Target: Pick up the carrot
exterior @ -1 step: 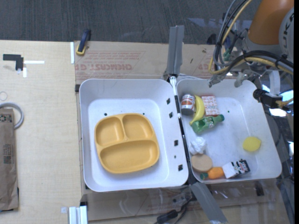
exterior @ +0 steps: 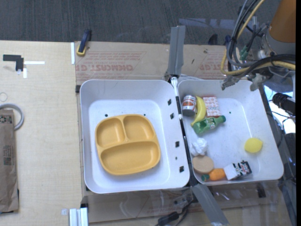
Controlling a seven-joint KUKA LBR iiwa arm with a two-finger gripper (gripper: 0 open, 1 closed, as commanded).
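My fingers (exterior: 241, 78) sit somewhere in the grey metal and looped cables at the upper right of the camera view, over the far rim of the right bin (exterior: 273, 126). I cannot tell whether they are released or clenched. Nothing can be seen between them.

The carrot (exterior: 216, 174) is a small orange piece at the near edge of the right bin. It lies between a round tan disc (exterior: 203, 164) on its left and a small white and black packet (exterior: 238, 169) on its right, and it is well apart from my arm.

Counting that bin, I get nine things, one of each:
- the carrot
- the disc
- the packet
- a crumpled white lump (exterior: 199, 147)
- a yellow ball (exterior: 253, 145)
- a green bottle (exterior: 209, 124) lying on its side
- a banana (exterior: 200, 109)
- a small can (exterior: 188, 104) with a dark label
- a red and white printed pack (exterior: 210, 105)

The print on all of these is too small to read.

The left bin (exterior: 87, 126) holds one yellow plate (exterior: 127, 143) with three compartments.

Behind both bins lies a sheet of cardboard (exterior: 127, 60) with red lettering that is upside down. I cannot read it surely. One blue and yellow tool (exterior: 84, 42) rests at its far left corner. On the counter (exterior: 42, 140) at the left edge is a brown paper bag (exterior: 6, 164) with small black print, unreadable.
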